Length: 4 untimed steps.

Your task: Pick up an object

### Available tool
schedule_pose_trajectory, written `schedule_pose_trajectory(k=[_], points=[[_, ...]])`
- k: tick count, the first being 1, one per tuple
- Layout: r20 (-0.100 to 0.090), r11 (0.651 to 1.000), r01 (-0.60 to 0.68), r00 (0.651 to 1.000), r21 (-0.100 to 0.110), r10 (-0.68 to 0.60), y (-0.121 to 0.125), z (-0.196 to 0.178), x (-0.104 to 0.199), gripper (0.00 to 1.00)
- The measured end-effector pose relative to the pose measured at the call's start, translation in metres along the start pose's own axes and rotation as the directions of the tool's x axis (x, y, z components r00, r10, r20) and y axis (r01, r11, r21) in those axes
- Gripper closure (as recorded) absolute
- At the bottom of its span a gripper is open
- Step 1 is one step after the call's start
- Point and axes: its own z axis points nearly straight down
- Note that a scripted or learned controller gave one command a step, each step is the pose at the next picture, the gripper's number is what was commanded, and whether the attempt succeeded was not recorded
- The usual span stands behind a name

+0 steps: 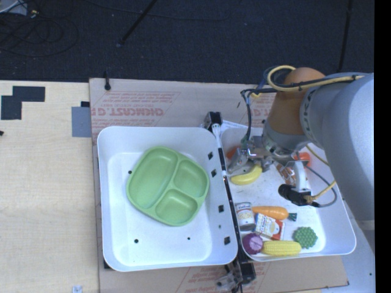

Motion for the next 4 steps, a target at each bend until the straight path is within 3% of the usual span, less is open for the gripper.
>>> schedule_pose_trajectory(k=[1,2,3,4], points=[[-0.001,1.000,0.002,1.000,0.000,-0.002,0.012,0.000,-0.009,0.00],[0.000,1.000,0.000,1.000,0.000,0.000,0.005,-0.066,-0.050,0.00],[0.000,1.000,0.001,1.000,0.000,-0.001,0.000,-0.002,-0.013,0.00],[-0.003,1.000,0.001,1.000,0.003,-0.001,0.012,0.000,-0.027,0.00]])
